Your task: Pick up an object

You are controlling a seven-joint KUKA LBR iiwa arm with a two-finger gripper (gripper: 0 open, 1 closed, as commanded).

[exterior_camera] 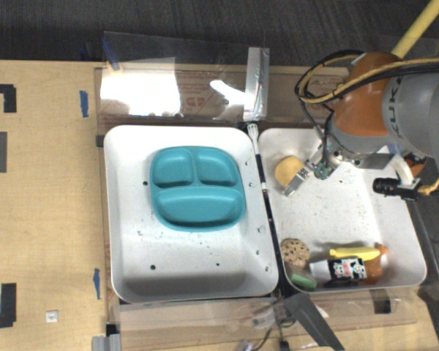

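In the right bin (351, 210), a round yellow object (285, 170) lies near the far left corner. My gripper (301, 177) sits low just to its right, touching or almost touching it. A round speckled cookie (295, 251) rests by the near left wall, with a small green piece (302, 279) in front of it. A bottle (351, 268) with a dark label and orange-brown end lies on its side along the near wall. A yellow strip (355, 252) lies on the bottle's far side.
The left bin (132, 254) holds a teal divided plate (197, 187). The grey arm with its orange band (362, 101) and cables hangs over the right bin's far right corner. A clear upright panel (175, 86) stands behind the left bin.
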